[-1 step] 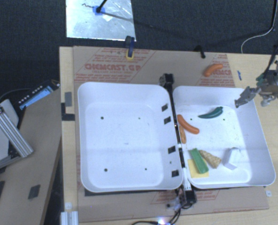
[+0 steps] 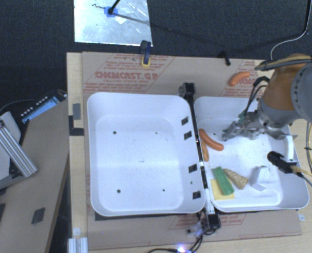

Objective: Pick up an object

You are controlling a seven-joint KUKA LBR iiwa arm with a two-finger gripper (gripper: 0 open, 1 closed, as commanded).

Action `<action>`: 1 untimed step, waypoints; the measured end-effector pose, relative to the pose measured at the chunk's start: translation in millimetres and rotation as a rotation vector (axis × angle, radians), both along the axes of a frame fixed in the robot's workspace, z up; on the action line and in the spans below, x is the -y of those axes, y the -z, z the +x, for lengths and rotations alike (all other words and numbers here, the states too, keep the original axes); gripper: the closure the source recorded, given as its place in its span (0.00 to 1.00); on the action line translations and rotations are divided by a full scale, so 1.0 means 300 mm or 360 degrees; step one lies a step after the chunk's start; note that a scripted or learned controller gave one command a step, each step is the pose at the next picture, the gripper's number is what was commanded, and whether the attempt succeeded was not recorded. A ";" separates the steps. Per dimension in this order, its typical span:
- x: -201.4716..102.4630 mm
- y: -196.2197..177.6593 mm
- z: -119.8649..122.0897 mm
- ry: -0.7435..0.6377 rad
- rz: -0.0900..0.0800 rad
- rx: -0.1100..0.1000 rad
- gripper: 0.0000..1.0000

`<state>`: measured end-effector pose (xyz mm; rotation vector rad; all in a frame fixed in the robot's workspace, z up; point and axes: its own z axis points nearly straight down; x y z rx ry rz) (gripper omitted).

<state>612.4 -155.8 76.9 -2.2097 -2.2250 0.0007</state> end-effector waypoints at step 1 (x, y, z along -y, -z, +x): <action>-0.158 -0.026 0.130 0.0002 -0.0004 -0.0008 0.00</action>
